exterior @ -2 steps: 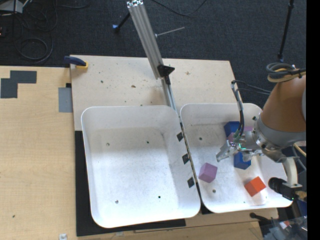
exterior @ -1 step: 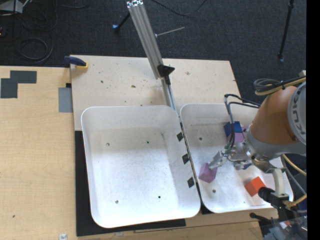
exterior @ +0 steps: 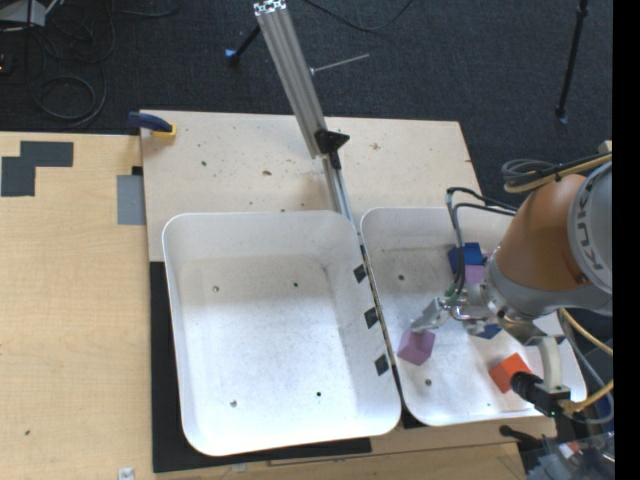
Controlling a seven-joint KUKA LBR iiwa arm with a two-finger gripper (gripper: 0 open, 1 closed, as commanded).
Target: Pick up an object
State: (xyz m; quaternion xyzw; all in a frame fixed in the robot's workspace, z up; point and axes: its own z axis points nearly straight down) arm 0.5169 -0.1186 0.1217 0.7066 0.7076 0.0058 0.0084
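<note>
My gripper (exterior: pixel 437 317) hangs low over the middle of the right bin (exterior: pixel 400 238), reaching in from the right under the orange-banded wrist. A purple block (exterior: pixel 416 346) lies on the bin floor just below and left of the gripper tip, very close to it; contact cannot be made out. A blue object (exterior: pixel 466 260) sits behind the gripper near the bin's far side. An orange block (exterior: pixel 508 372) rests near the bin's front right corner, beside the arm. The arm hides part of the bin's right side.
The left bin (exterior: pixel 200 268) adjoins the right one along a shared wall with black clips (exterior: pixel 370 317). A slanted aluminium bar (exterior: pixel 300 78) rises behind the bins. Cables hang by the arm at the right edge. A light wooden bench surrounds the bins.
</note>
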